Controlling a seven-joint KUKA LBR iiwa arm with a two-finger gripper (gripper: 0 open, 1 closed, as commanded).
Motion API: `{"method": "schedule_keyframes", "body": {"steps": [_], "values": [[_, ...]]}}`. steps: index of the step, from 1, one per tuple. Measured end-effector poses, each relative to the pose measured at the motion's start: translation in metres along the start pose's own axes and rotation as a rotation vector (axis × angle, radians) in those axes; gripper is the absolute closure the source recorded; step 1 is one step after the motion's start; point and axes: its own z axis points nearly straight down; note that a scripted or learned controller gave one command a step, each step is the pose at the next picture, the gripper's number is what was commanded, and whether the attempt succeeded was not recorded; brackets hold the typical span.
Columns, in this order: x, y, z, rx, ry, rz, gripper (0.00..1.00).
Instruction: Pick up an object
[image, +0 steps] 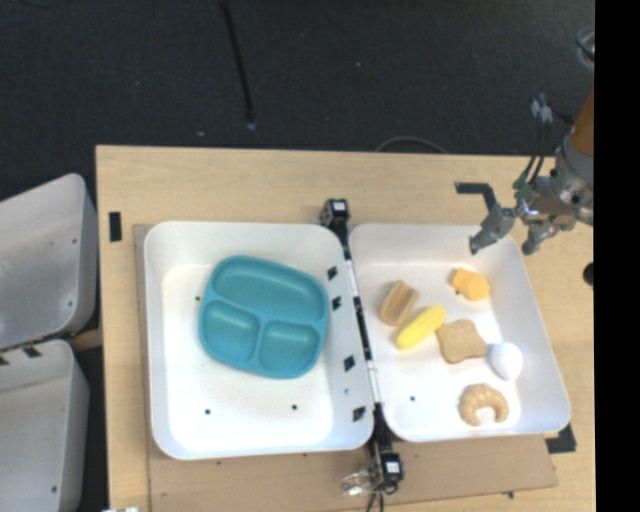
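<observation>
The right bin (430, 250) holds several food items: a tan bread roll (397, 300), a yellow banana-like piece (420, 327), an orange piece (470, 284), a slice of toast (461, 341), a white egg (505, 359) and a croissant (483, 404). My gripper (512, 231) hangs over the bin's far right corner, above and right of the orange piece. Its two fingers stand apart with nothing between them.
The left bin (170, 400) holds a teal divided plate (264, 316). A black clamp (334, 212) sits at the far end of the seam between the bins, another (385, 466) at the near end. White chairs (40, 260) stand left of the bench.
</observation>
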Motion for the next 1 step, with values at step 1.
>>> {"method": "schedule_keyframes", "body": {"steps": [1], "values": [[0.0006, 0.0019, -0.0074, -0.012, -0.002, -0.002, 0.00]]}}
